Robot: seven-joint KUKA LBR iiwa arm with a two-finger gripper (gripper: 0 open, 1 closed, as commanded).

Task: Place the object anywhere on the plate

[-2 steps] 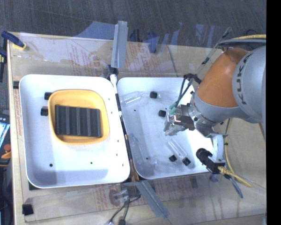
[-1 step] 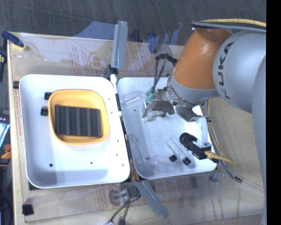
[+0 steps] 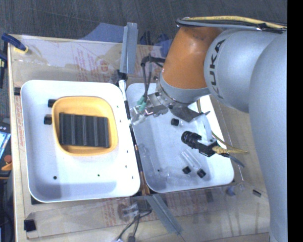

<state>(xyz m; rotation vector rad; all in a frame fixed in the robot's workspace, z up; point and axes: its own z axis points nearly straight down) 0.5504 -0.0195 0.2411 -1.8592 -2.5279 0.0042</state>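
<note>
Single fixed camera above the pale wooden tabletop [image 3: 65, 52], looking down at a slant, two shallow white plastic bins [image 3: 35, 180] side by side mid-frame, bulky grey and orange robot arm [image 3: 232, 59] looming close from the right, dark floor along the top

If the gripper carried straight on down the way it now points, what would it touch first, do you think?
Most likely the bare white floor of the right bin, near its left wall. The gripper hangs over that corner, pointing roughly downward; depth is hard to judge, so it could meet the wall first.
</note>
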